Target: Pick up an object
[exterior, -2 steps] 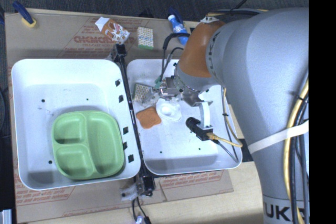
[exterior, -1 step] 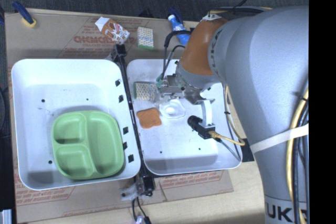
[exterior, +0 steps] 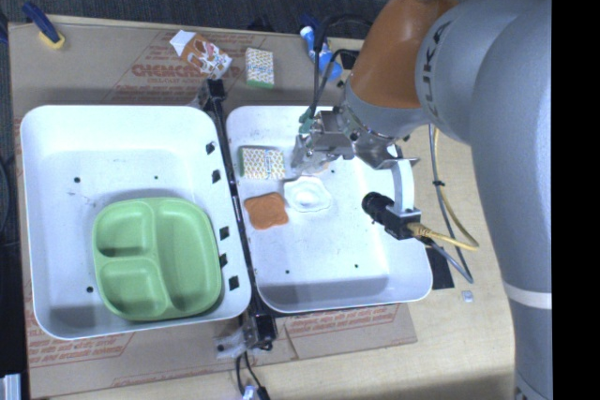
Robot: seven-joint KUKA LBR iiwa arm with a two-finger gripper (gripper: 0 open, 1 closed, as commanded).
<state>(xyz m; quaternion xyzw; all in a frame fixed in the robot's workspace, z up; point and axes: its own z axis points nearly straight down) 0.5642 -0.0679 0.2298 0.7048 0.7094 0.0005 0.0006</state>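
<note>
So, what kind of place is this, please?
Probably a robot test bench in a lab: two white bins clamped side by side on cardboard, a grey arm reaching in, loose cables.

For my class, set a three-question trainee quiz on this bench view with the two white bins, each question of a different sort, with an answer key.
1. True or false: the green divided tray lies in the left bin.
2. Multiple choice: the orange-brown piece in the right bin lies
A. at the bin's far right wall
B. near the divider between the bins, just below the patterned packet
C. inside the green divided tray
3. Fill in: the gripper is over the ____ bin, above the white crumpled item.

Key
1. True.
2. B.
3. Right.
</note>
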